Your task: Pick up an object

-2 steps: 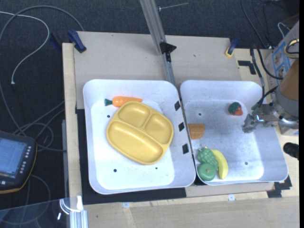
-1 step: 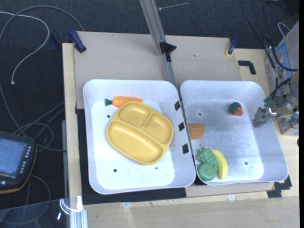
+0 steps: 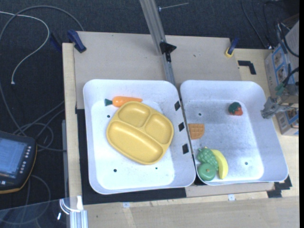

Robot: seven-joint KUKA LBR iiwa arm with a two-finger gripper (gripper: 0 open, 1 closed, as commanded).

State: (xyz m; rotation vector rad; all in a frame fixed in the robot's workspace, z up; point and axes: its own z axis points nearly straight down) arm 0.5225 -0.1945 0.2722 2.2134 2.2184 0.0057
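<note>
My gripper (image 3: 271, 108) is at the right edge of the view, just outside the right bin's (image 3: 266, 141) right wall, and looks grey and small. A red and green toy strawberry (image 3: 234, 109) lies in the right bin's far right part, a short way left of the gripper. An orange waffle piece (image 3: 196, 130) rests against that bin's left wall. At its near left corner, green grapes (image 3: 205, 154), a green apple (image 3: 206, 171) and a yellow banana (image 3: 220, 164) sit bunched together.
The left bin (image 3: 97, 170) holds a yellow divided plate (image 3: 139, 132) and an orange carrot (image 3: 124, 100) behind it. A metal pole (image 3: 156, 27) runs from the top down to the gap between the bins. Boxes (image 3: 285, 80) stand at the far right.
</note>
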